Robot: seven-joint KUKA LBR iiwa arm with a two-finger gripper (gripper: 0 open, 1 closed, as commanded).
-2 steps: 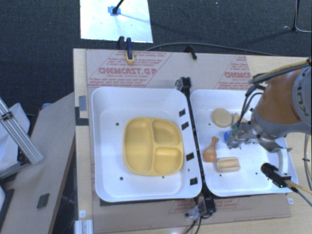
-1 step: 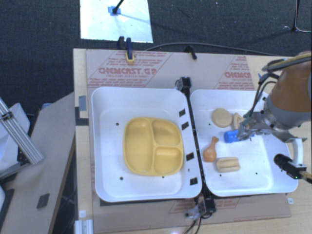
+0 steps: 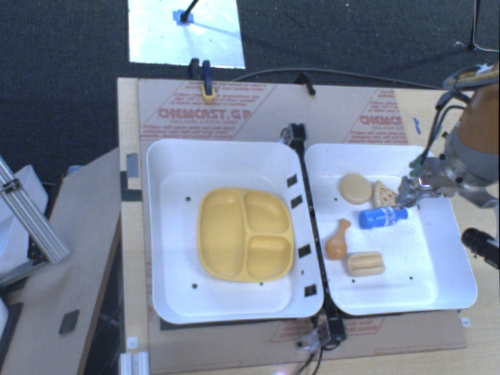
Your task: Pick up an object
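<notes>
The gripper (image 3: 408,191) hovers just above the blue bottle (image 3: 383,217) in the right bin (image 3: 449,287); jaw state cannot be determined.

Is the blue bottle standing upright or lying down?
Lying down: the blue bottle rests on its side on the right bin floor, cap end pointing right.

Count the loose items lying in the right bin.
5: a round bun, a wedge partly hidden beside it, a blue bottle near the tool, a drumstick, a bread roll.
</notes>
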